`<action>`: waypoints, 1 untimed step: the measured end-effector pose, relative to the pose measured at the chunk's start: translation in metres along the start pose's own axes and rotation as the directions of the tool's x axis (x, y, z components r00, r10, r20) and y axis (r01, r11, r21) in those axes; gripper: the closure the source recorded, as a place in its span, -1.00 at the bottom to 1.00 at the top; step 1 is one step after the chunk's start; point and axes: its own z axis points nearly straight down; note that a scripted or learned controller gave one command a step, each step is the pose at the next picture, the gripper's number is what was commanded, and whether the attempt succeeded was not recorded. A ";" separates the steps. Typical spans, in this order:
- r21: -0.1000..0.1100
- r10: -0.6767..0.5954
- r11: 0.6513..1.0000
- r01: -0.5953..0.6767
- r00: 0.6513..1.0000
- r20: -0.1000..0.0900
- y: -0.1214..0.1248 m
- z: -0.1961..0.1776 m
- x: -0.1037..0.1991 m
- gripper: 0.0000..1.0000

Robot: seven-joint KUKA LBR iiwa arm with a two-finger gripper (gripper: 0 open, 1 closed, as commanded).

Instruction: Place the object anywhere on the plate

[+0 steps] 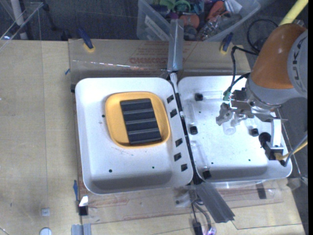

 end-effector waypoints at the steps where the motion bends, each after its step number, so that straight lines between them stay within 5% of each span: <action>1: 0.000 0.000 1.000 0.000 1.000 0.000 0.000 0.000 0.000 -1.00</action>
